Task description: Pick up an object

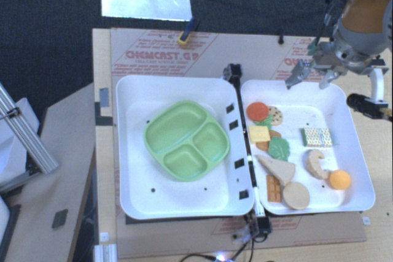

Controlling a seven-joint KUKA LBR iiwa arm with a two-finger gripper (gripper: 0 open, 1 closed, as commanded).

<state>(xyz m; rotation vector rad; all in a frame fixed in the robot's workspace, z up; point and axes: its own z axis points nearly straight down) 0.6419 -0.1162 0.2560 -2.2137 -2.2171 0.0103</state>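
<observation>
Right bin [359, 150] holds the toy food: round cracker [296, 195], orange ball [339, 179], cheese wedge [277, 167], red disc [257, 111]. Left bin [132, 101] holds 1 green divided plate [186, 140]. Gripper [311, 75] hangs over the right bin's far rim, fingers spread, gripping nothing.

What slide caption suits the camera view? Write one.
KUKA arm's hand hovers above toy food bin; green divided plate sits alongside.

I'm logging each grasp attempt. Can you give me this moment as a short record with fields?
left bin: white shallow bin holding a green three-compartment plastic plate
right bin: white shallow bin holding small toy foods, among them a red disc and an orange ball
gripper: two-finger gripper above the right bin's far edge, open, holding nothing
</observation>
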